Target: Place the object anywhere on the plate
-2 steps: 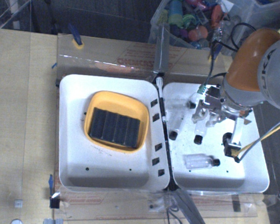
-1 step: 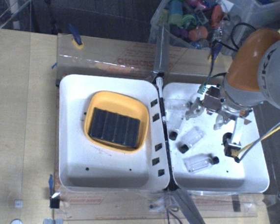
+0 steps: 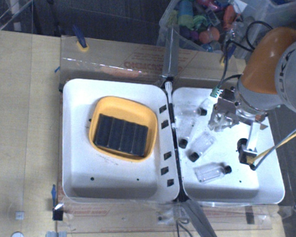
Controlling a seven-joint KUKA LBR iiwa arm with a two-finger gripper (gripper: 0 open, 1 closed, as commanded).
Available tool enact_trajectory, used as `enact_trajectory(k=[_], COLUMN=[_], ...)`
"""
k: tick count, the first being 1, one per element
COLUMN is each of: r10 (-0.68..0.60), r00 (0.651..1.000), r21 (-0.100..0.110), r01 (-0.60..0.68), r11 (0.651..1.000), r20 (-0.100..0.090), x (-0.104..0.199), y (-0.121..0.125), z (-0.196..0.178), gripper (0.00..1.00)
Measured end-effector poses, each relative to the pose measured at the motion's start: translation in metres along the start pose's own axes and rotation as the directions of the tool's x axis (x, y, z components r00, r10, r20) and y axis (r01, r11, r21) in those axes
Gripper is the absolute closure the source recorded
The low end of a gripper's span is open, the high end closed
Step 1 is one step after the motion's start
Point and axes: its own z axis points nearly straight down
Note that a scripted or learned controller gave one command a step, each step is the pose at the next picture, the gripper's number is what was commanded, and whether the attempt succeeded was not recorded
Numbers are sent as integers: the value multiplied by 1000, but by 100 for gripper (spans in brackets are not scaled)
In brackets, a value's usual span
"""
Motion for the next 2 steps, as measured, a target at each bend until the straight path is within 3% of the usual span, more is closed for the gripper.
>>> enact_trajectory(k=[1,2], r10=[0,-238], r00=[1000,971], r21=[0,-4], r01=[0,238], r11=[1000,971], r20=[0,0], x=[0,-55], y=[0,37], z=[0,5], gripper=[0,0])
